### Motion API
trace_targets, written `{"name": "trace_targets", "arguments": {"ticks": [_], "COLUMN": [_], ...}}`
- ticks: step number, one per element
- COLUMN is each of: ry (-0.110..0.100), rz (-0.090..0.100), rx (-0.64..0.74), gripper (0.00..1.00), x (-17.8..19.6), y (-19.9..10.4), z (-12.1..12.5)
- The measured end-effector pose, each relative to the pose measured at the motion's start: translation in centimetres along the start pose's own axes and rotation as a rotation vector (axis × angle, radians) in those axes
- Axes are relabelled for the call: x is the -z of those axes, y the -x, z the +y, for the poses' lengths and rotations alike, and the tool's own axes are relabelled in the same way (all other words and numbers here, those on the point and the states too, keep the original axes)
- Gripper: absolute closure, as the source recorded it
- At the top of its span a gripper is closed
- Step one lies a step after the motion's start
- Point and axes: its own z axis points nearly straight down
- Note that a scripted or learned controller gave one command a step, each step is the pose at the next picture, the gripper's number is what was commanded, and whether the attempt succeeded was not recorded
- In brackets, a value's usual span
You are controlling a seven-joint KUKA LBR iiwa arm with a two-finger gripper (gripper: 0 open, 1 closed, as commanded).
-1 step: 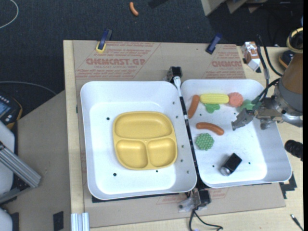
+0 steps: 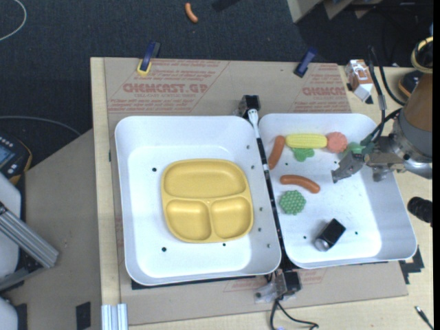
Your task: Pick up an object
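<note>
My gripper (image 2: 361, 172) hangs over the right side of the right bin (image 2: 385, 218), its two fingers spread apart and open with nothing between them. Left of it lie a yellow corn cob (image 2: 306, 141), a pink round piece (image 2: 337, 141) and a green leafy piece (image 2: 303, 154). An orange-brown sausage (image 2: 276, 151) rests by the bin's left wall. A second sausage (image 2: 300, 183) lies mid-bin above a green bumpy ball (image 2: 292, 202). A black block (image 2: 330, 234) sits near the front.
The left bin (image 2: 137, 184) holds a yellow divided plate (image 2: 206, 199). Both bins stand on a cardboard sheet (image 2: 206, 81) held by blue clamps. Cables and gear crowd the bench's right edge (image 2: 419, 208).
</note>
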Motion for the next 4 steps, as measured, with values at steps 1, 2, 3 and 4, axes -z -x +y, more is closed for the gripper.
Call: {"name": "trace_targets", "arguments": {"ticks": [1, 2, 3, 4], "ry": [-0.009, -0.009, -0.005, -0.001], "rz": [0.003, 0.003, 0.002, 0.001], "rx": [0.000, -0.001, -0.001, -0.002], "gripper": [0.00, 0.00, 0.00, 1.00], "x": [-6.2, -12.4, -14.9, -13.7], "y": [-0.6, -0.1, -0.1, -0.1], "z": [-0.5, -0.8, -0.9, -0.8]}}
